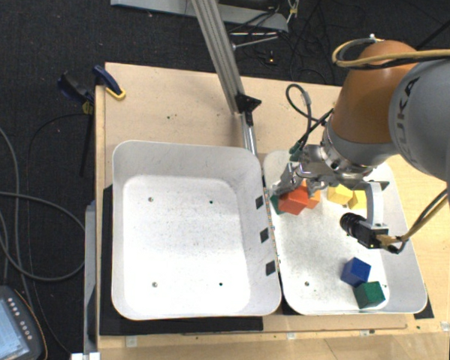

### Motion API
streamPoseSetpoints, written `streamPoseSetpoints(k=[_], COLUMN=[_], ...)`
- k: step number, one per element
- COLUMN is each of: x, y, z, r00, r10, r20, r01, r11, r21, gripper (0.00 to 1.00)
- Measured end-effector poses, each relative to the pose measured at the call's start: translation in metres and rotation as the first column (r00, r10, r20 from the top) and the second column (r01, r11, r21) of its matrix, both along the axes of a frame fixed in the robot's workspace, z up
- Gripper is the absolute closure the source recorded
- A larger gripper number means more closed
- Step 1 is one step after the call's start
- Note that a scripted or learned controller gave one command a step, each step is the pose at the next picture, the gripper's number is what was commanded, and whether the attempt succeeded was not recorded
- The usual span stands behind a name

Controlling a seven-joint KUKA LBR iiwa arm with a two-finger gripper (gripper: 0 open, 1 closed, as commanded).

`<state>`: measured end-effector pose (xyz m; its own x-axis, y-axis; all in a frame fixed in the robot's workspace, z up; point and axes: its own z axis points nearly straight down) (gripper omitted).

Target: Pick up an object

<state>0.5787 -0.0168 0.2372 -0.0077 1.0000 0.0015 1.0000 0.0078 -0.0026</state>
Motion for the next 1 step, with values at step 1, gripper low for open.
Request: streamPoseSetpoints(k=[1], x=[-0.0018], y=[0.0561], z=[-0.0061], r00=[1.0], r10=[0.001], r20=[0.001], r01=[-0.001], r11=[1.0], r21=[0.001], gripper=[1.0])
